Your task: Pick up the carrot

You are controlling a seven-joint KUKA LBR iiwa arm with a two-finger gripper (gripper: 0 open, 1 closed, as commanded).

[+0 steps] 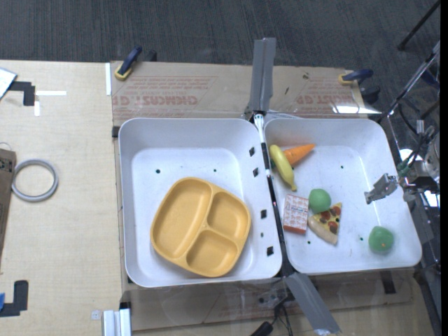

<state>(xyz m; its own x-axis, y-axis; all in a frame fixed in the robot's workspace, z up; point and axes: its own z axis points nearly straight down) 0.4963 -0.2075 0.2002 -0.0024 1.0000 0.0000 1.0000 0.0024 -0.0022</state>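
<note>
From the overhead camera, the small orange tapered carrot (299,152) is seen in the right shallow white bin (364,133), near its upper left corner, touching the yellow curved banana (282,166). The grey metal two-finger gripper (381,187) is placed at that bin's right side, well apart from the carrot; nothing is seen between its parts, and its opening cannot be told.

Orange carrot (299,152) lies flat, touching banana (281,165).

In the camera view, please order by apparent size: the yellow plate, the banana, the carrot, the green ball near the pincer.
1. yellow plate
2. banana
3. carrot and green ball: look alike, left unranked.
</note>
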